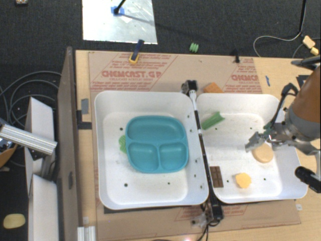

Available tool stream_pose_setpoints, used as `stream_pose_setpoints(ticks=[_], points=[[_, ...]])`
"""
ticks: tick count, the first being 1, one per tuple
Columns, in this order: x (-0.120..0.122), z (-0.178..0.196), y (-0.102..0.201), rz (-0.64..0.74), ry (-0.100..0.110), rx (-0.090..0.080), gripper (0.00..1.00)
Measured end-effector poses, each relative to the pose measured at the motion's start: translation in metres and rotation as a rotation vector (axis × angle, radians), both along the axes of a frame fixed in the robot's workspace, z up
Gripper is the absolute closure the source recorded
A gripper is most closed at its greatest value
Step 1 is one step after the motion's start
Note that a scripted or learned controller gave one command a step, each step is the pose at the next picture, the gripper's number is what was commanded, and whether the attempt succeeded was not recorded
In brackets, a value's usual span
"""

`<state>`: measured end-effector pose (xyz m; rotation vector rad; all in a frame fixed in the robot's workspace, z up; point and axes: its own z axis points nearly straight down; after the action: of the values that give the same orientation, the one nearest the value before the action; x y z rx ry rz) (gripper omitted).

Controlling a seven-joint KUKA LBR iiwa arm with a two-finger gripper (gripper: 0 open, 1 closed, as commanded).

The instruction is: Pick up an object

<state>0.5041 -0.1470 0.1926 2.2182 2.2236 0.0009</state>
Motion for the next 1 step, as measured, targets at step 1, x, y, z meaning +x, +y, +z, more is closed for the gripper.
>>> stream_pose_setpoints(ticks=[1], points=[[0.0238, -0.0899, -0.0325, -0.003, 0.005, 0.0, 0.0]])
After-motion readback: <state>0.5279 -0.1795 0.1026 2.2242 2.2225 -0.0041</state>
